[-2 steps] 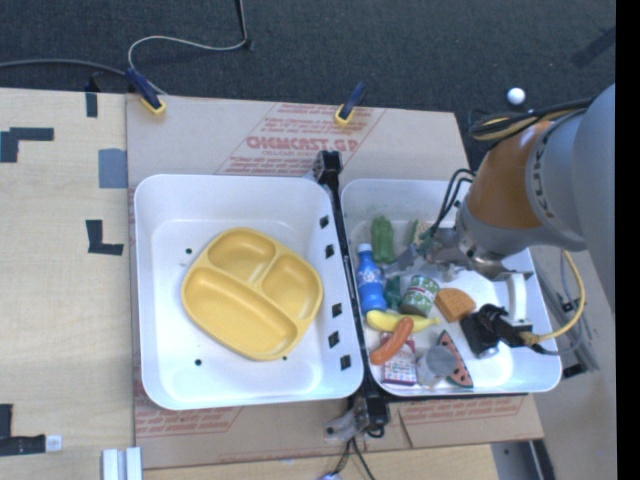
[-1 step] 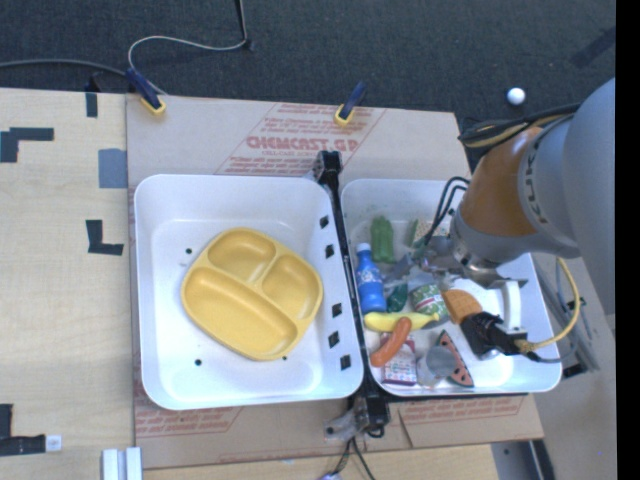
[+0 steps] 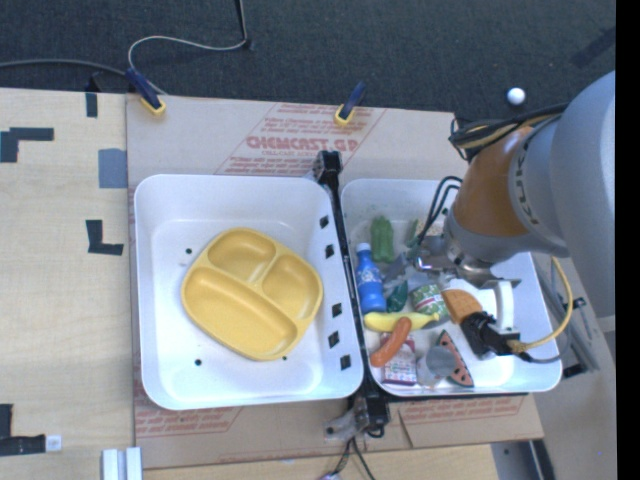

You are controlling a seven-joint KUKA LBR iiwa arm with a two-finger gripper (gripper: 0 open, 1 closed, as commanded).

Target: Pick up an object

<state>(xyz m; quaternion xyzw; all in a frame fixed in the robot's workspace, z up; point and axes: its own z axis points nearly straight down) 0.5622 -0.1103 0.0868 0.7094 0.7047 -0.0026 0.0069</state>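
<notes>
The gripper point(image 3: 428, 273) is hanging low over the right bin point(image 3: 530, 373), and whether it is gripping anything I cannot tell. Just below it toward the bench front, the banana point(image 3: 400, 320) is lying, its long axis running across the reach, toward the yellow tray point(image 3: 252, 290)

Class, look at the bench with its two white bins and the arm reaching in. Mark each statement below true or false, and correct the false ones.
1. The yellow divided plate lies in the left bin. True.
2. The blue bottle lies on the yellow divided plate. False: it lies in the right bin, near the divider.
3. The arm reaches over the right bin. True.
4. The banana lies outside both bins. False: it lies in the right bin among the other toys.
5. The bins sit on cardboard held by yellow clamps. True.
</notes>
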